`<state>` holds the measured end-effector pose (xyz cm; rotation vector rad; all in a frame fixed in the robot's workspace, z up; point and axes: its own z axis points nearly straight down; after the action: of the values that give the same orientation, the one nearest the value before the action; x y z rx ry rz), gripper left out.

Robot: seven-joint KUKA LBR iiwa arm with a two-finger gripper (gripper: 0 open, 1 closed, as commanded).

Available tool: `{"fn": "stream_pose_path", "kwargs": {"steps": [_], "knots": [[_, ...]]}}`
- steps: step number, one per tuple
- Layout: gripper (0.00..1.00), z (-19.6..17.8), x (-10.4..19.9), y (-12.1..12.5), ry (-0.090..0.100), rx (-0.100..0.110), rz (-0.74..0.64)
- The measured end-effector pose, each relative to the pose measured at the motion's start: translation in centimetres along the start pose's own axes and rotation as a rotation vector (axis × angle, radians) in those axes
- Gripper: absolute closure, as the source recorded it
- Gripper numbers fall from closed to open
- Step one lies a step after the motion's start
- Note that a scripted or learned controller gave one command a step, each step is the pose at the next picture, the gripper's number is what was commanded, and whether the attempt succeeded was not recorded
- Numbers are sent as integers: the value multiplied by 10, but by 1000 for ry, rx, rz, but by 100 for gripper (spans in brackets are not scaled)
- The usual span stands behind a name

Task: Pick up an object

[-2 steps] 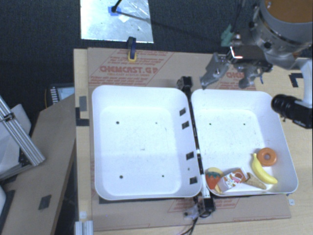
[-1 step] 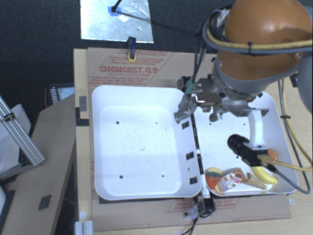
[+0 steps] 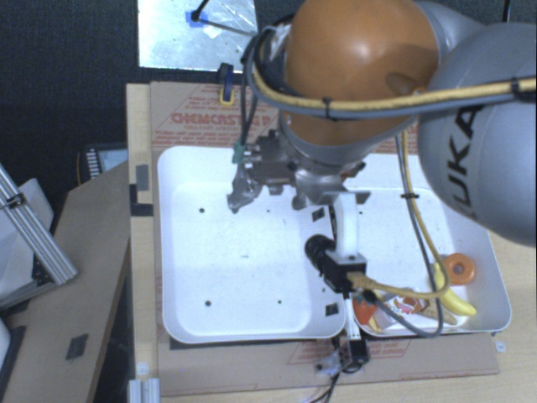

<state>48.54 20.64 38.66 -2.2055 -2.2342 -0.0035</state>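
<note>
The banana (image 3: 457,303), the likeliest thing for you to pick, lies in the near right corner of the right-hand bin (image 3: 497,296). An orange ring (image 3: 459,269) sits just beside it and a red-and-white item (image 3: 394,306) is close on its other side. All three crowd that corner, probably because loose things slide toward the walls of a shallow tray. The gripper (image 3: 252,185) hangs over the far part of the left-hand bin (image 3: 168,250), well apart from all three, so judge this as a reach not yet lined up on anything. You cannot tell from here whether it is open or closed, because the wrist and the orange band (image 3: 361,53) tower over it. Nothing shows in its grasp. A yellow cable (image 3: 377,101) loops round the wrist and trails down toward the banana, so watch that it does not snag. The bins rest on a cardboard sheet (image 3: 201,117) with red lettering, on a pale bench. Behind it you have a dark backdrop and a foil sheet (image 3: 197,19), and aluminium rails (image 3: 33,233) stand at the left.
</note>
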Motion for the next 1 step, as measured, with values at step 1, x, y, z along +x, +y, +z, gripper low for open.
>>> {"fn": "stream_pose_path", "kwargs": {"steps": [1], "knots": [[0, -17, -40, 95, -3, -8, 18]]}}
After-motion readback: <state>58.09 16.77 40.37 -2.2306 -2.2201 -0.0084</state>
